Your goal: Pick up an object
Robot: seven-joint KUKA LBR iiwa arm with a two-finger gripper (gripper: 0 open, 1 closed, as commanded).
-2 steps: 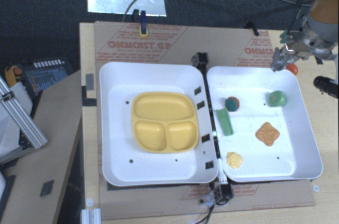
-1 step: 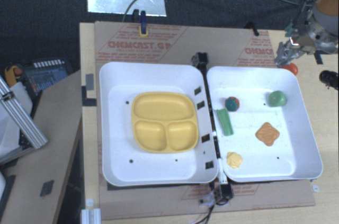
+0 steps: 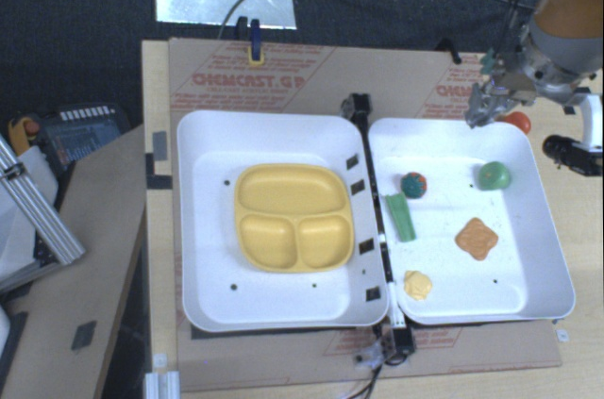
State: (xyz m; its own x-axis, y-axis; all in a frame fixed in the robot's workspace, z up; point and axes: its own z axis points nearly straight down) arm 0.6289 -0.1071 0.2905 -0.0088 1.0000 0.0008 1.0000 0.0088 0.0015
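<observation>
- Task's things: five small objs in right bin [image 3: 538, 227], right half of frame. Green round obj [image 3: 493, 174] upper right of bin; dark teal/red ball [image 3: 413, 185] upper left; green stick [image 3: 400, 218] by left wall, long axis running top-to-bottom of frame w/ slight tilt; orange flat piece [image 3: 477, 238] centre-right; yellow lump [image 3: 417, 284] lower left.
- Gripper [image 3: 483, 110] at upper right of frame, over bin's far rim. Too small and blurred to read its state; nothing seen held.
- Key relation: green round obj is nearest, just below gripper in frame and slightly right. Others lie lower and left, farther off.
- Orange-red thing [image 3: 516, 121] just right of gripper, outside the bin.
- Left bin [image 3: 203, 199] w/ yellow divided tray [image 3: 293, 216], centre-left.
</observation>
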